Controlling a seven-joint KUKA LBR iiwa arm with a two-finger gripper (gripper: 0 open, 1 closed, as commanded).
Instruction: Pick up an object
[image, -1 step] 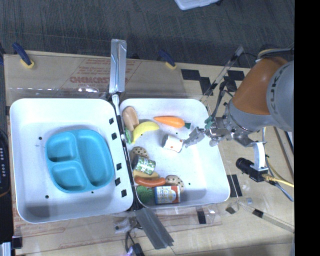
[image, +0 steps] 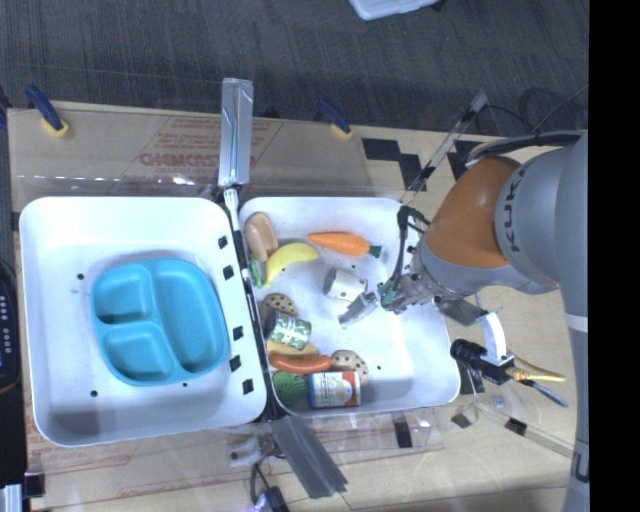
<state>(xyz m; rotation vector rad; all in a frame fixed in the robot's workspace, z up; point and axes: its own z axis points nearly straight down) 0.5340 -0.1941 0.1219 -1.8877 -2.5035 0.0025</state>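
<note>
claw (image: 368, 303) in right bin (image: 425, 375), beside small cylinder (image: 343, 283), carrot (image: 340, 242).

Bench, seen from above: two white bins, clamps, tape.
Left bin (image: 40, 300) holds a blue divided tray (image: 158, 320). Blue clamps (image: 47, 110) sit on the cardboard backing (image: 180, 150); a grey tape strip (image: 236, 130) runs down between the bins.

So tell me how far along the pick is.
Nothing looks lifted yet: the banana, carrot and can all lie in the right bin. The gripper is down inside that bin beside a small white cup. Gripping and raising an object remain.
</note>
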